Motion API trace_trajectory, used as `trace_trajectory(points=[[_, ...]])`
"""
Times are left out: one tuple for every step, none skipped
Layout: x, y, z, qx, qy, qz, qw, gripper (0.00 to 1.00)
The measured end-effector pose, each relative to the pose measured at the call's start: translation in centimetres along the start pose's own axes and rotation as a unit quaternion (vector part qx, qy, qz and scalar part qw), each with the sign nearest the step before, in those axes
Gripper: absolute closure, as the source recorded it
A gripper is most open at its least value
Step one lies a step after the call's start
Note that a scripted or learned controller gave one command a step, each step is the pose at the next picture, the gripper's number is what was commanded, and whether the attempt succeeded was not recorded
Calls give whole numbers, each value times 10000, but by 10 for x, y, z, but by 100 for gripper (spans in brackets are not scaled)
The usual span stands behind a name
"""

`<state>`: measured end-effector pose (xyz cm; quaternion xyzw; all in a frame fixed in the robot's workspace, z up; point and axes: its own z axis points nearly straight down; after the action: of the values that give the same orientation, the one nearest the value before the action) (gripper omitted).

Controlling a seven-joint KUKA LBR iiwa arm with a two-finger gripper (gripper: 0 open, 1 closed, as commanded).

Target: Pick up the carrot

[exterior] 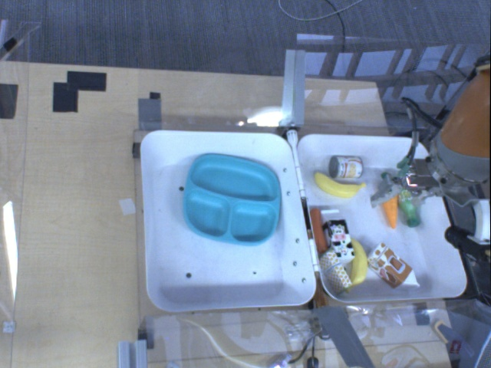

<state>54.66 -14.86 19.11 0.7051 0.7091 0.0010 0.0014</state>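
This is a robotics lab or test cell, not a home. A pale wooden bench (69,205) carries two shallow white plastic bins (153,228) held by grey metal brackets (294,83) bolted to the top. Black square markers (77,89) are stuck on the wood, a thin black cable (337,10) loops over grey carpet (153,14), and more wires (230,347) trail below the bins. Clear plastic guard panels (19,37) edge the bench

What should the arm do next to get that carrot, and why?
Probably lower straight down a little. The gripper hangs in the right bin, over the top end of the carrot, with a green object close beside it, so a careful descent seems needed before closing.
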Motion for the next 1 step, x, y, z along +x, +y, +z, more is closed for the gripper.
trace_trajectory(points=[[-31, 9, 48, 3, 2, 519, 9987, 0]])
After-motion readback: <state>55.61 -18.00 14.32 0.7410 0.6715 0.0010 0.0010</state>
